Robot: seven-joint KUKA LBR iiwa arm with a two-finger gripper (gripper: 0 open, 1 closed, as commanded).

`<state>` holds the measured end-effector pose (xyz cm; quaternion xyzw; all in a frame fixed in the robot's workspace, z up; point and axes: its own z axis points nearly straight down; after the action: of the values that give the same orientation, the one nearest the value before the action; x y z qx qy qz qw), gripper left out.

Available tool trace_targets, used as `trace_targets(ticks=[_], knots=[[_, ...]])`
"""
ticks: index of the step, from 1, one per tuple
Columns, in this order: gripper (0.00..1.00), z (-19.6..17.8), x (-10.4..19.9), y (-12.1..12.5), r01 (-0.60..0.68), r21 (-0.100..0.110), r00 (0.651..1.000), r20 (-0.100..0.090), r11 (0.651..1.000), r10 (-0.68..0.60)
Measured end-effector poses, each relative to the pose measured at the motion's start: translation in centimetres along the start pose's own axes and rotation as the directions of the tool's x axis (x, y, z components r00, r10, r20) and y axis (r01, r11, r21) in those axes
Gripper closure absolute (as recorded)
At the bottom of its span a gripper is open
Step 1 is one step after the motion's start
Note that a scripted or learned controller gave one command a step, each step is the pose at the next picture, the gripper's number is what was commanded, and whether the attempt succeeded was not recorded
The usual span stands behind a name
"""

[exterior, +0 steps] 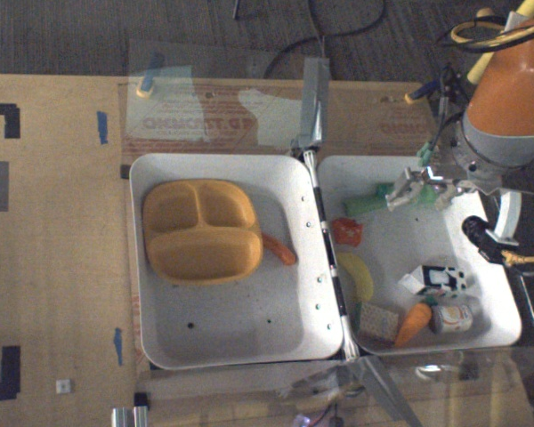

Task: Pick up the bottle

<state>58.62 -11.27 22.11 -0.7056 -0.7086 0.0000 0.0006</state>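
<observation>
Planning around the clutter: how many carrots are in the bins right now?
2. One carrot lies in the left bin, against the right edge of the orange plate. The other carrot lies at the right bin's near edge. The arm could hide more.

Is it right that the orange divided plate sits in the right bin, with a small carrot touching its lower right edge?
Not quite. The camera view shows the orange divided plate in the left bin, not the right bin. The rest holds: a small carrot lies against the plate's lower right edge.
</observation>
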Motion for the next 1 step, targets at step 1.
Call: trace_targets(ticks=[1], knots=[[0.00,7.72,-0.51,5.03,0.127,-0.003,0.992,0.002,0.992,-0.127]])
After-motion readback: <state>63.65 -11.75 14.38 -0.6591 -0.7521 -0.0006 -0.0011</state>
